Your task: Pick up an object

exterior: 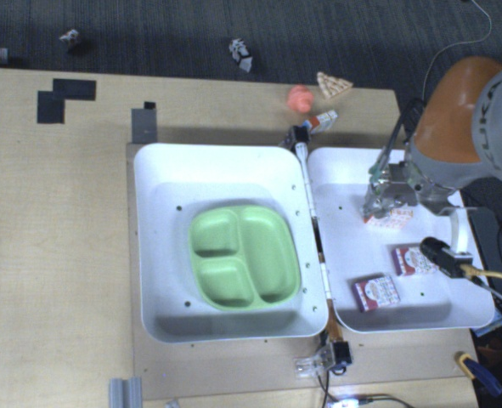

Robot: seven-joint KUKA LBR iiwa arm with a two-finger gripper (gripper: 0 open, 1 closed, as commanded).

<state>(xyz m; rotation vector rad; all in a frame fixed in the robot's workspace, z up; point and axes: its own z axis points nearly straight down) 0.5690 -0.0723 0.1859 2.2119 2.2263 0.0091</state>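
My claw (385, 201) is down in the right bin (344, 253), right over a small red-white packet (390, 219). Can't tell its state. Grasp step, I think; next: close, lift straight, check hold.

Matt green plastic tray (242, 256), smooth white bins (153, 228), pale wood bench (55, 253).

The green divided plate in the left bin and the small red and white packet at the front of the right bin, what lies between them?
In the camera view, between the green divided plate and the red and white packet lie only the two bins' adjoining rims and bare white bin floor.
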